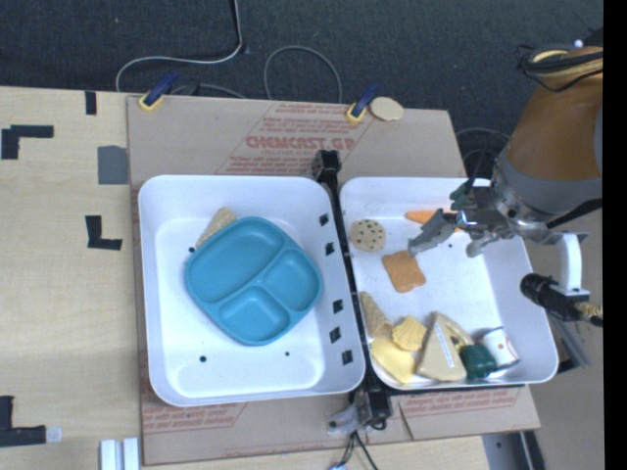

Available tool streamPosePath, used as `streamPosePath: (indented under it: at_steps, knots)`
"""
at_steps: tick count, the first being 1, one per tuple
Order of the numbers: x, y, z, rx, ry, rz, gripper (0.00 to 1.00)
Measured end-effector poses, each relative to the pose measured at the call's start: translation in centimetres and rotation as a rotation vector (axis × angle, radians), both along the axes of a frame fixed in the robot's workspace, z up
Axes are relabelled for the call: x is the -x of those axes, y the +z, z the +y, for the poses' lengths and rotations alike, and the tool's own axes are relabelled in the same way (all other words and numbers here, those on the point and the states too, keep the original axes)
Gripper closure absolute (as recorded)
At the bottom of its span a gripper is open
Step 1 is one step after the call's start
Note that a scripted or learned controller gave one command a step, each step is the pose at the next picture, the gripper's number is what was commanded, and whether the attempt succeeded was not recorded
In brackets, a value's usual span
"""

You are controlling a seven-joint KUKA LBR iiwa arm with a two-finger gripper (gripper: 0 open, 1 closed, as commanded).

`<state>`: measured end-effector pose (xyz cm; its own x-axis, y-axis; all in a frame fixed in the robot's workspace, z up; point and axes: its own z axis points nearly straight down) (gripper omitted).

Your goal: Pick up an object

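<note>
My gripper (pixel 452 244) hangs over the upper right part of the right bin (pixel 509 292), open, with nothing between its fingers. One grey finger (pixel 428 238) points left, just below a small orange carrot piece (pixel 420 216). An orange cracker (pixel 404 271) lies below and to the left of the gripper. A round speckled cookie (pixel 367 234) sits near the bin's left wall.
A pile fills the right bin's front: a yellow piece (pixel 392 357), a tan wedge (pixel 441 349), a green item (pixel 478 362) and a small white cup (pixel 499 346). The left bin (pixel 162 262) holds a blue divided plate (pixel 255 279) over a tan item (pixel 217 226).
</note>
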<state>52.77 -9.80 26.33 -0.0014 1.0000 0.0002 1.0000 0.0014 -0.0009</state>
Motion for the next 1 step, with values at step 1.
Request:
streamPosePath:
  at_steps: [1]
  knots:
    - [-3.78,-7.98,-1.41,0.001,-0.001,0.007,0.0]
